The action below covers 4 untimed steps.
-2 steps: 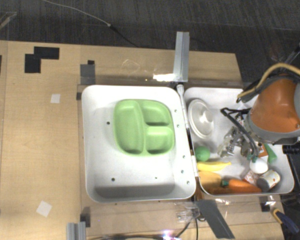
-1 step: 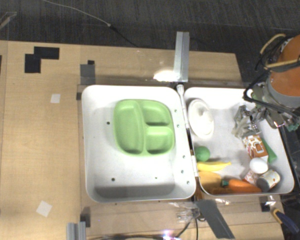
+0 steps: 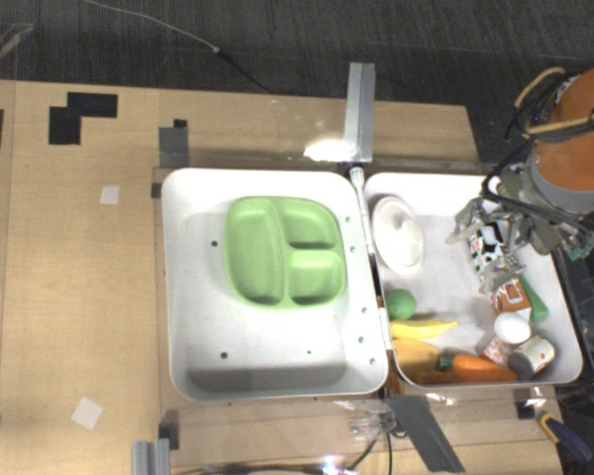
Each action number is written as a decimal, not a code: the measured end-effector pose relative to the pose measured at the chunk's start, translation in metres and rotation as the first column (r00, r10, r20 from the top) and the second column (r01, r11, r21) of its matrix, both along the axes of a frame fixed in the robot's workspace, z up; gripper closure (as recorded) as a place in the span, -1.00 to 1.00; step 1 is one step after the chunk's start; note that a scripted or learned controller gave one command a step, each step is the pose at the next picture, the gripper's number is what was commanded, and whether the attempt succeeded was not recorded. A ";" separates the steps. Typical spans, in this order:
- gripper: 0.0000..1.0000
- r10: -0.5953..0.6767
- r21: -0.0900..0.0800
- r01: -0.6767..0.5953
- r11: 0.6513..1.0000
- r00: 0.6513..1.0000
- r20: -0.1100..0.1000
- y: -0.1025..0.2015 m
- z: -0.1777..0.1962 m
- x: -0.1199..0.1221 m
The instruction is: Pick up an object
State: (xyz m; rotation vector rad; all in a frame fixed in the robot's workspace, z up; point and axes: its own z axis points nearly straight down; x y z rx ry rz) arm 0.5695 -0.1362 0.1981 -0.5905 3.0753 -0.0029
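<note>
Tool (image 3: 491,234) low in right bin (image 3: 445,191), opening impossible to tell, above small cluttered items

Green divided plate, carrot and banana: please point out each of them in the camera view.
Green divided plate (image 3: 282,250), camera view, on the ridge between its compartments.
Carrot (image 3: 472,368), camera view, on the middle of its orange body.
Banana (image 3: 421,330), camera view, on its yellow middle.

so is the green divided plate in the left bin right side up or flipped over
Right side up. The green plate lies flat in the left bin, and its three hollow compartments face the camera, with raised dividers between them.
</note>
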 end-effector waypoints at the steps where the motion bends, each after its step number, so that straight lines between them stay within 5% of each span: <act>1: -1.00 0.108 0.002 -0.108 0.994 0.994 -0.010 -0.030 -0.093 -0.024; 2: -1.00 -0.119 0.002 0.119 0.993 0.993 0.009 -0.042 -0.107 -0.052; 4: -1.00 -0.289 0.000 0.289 0.957 0.957 0.017 -0.040 -0.106 -0.070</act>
